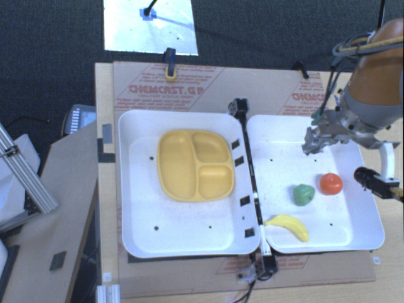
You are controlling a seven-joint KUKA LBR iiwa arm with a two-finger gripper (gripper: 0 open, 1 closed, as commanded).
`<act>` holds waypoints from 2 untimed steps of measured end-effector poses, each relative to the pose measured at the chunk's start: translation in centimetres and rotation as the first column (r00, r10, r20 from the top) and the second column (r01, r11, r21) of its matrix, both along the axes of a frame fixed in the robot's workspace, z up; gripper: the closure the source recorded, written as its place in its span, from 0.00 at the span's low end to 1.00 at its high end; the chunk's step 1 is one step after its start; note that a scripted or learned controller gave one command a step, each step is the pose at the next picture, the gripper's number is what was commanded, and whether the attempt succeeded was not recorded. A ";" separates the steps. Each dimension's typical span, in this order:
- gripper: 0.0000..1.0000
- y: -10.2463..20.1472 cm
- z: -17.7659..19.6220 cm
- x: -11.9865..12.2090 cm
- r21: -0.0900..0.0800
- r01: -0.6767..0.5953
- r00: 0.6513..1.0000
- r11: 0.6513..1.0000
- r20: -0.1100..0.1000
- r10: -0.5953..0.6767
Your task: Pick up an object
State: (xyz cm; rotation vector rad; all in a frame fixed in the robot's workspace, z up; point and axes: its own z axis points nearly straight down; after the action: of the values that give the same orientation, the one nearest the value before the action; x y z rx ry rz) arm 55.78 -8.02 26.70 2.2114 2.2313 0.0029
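A grey robot arm with an orange band reaches in from the right, its gripper (314, 145) hanging above the back part of the right bin (278, 131). Whether the gripper is spread or closed cannot be told from this angle; nothing is visibly held in it.

Three small objects lie in the right bin, all nearer the viewer than the gripper. One orange-red tomato (331, 184) sits just below and slightly right of the gripper. One green pepper (303, 194) lies beside the tomato, almost directly below the gripper. One yellow banana (288, 226) lies furthest from it, near the bin's front left corner. They appear scattered loosely, apart from each other, likely so that a gripper can close on any one without bumping the others.

Well to the gripper's left, the left bin (136, 169) holds one yellow divided plate (196, 165) with three compartments, lying flat at its centre.

Two white bins in all, side by side on a bench (208, 84).
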 end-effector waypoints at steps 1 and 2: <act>1.00 5.2 -0.8 1.5 0.001 -0.001 1.000 1.000 0.000 0.001; 1.00 9.6 -1.4 1.9 0.000 0.000 1.000 1.000 0.001 0.000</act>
State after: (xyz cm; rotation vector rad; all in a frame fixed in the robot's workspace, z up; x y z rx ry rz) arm 57.65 1.62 25.33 2.2111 2.2312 0.0038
